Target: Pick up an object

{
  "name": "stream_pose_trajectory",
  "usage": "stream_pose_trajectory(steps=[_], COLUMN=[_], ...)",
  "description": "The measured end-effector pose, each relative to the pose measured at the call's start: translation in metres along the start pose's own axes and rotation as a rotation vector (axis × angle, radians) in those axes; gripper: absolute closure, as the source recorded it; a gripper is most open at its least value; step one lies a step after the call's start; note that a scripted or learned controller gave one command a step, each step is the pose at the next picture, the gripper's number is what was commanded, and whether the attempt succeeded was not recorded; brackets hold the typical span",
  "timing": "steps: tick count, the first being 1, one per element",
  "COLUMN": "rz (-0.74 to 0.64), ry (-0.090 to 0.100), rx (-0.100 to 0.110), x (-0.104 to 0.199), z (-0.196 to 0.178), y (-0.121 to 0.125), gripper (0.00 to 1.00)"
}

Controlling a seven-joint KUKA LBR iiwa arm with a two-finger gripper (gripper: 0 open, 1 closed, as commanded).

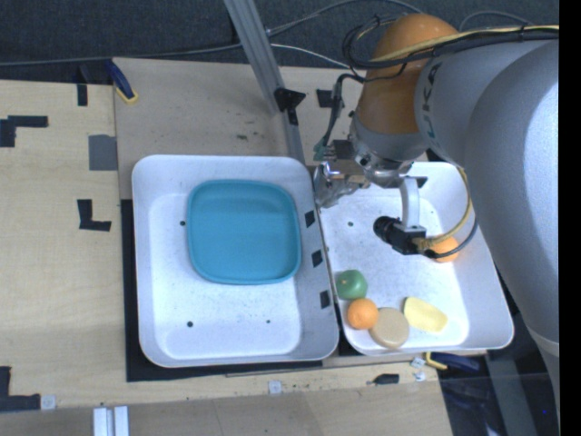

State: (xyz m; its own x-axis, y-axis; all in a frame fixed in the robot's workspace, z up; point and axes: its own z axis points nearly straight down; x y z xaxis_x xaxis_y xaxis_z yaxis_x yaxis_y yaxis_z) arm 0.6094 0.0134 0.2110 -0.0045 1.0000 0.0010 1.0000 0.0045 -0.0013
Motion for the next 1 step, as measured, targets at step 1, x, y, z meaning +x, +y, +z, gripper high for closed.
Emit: stream_pose_trajectory(steps=[1], rz=[0.000], ry=[0.000], rx=[0.000], x=[0.0585], z=[0.0026], y=[0.0163], gripper=[1.00])
